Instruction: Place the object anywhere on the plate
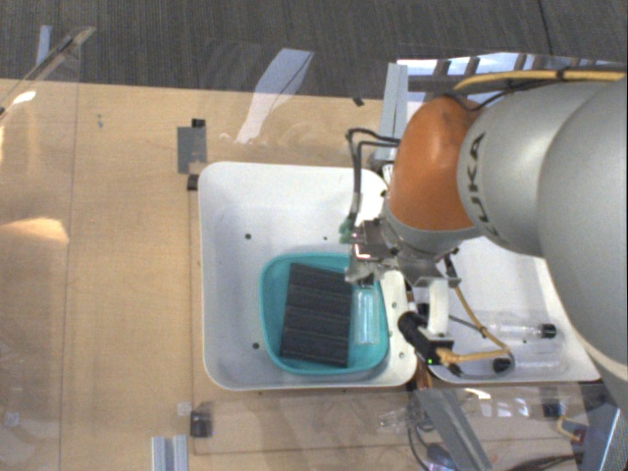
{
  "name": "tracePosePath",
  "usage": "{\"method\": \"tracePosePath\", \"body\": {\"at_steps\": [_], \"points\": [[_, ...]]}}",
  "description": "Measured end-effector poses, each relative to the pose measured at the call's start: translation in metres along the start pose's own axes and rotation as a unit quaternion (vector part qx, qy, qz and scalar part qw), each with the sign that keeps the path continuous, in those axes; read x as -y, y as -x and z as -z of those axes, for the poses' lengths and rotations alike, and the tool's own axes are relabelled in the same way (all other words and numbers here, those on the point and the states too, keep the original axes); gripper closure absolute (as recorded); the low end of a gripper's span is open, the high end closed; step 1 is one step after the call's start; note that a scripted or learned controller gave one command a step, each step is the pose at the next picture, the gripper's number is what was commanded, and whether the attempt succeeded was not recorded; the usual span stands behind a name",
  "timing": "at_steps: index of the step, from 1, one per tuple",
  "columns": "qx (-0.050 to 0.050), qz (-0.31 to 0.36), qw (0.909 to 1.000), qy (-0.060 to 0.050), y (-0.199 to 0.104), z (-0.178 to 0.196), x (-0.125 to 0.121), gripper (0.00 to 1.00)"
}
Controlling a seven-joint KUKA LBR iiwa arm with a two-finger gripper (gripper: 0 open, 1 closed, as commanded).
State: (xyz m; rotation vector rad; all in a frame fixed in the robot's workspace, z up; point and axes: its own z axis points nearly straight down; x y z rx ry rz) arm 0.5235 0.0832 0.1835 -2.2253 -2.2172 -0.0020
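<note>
A dark ribbed rectangular block (pixel 317 314) lies flat on the teal plate (pixel 275 292), which sits in the near right part of the left white bin (pixel 231 263). The grey arm (pixel 549 165) with its orange band (pixel 437 170) hangs over the divide between the bins; the gripper (pixel 365 268) sits just beside the block's upper right corner, its state impossible to tell.

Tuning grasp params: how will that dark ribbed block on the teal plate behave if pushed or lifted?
The block lies flat with a broad rectangular face, so it will probably slide, not roll or tip. Its ribbed top suggests decent grip. It looks foam-like, maybe light and slightly squashy, but that is a guess. The plate has a raised rim, likely stopping a push.
</note>
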Motion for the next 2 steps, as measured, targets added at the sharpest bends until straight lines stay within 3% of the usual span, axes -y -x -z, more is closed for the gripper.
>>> {"method": "tracePosePath", "body": {"at_steps": [1,2], "points": [[0.0,0.0,1.0,0.0,0.001,0.0,0.0,0.0],[0.0,0.016,0.9999,0.003,0.059,0.005,-0.028,0.0]]}}
